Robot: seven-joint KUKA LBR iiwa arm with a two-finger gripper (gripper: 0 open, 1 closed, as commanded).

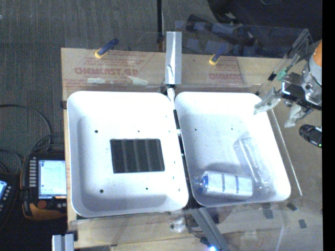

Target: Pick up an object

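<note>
Two clear plastic bottles lie in the right bin (225,96). One, with a blue cap and a white label (226,183), lies on its side along the near wall. The other, bare and see-through (253,161), lies slanted toward the near right corner, its lower end touching the labelled one. My gripper (273,115) hangs over the bin's far right corner, above the rim and well away from both bottles. Its two fingers (266,102) are spread open with nothing between them.
The left bin (73,140) has a dark slotted rectangle (137,155) on its floor. A metal post (173,56) stands behind the seam between the bins. Two clamps (106,47) sit on the board at the back. A handheld pendant (44,179) lies left of the bench.
</note>
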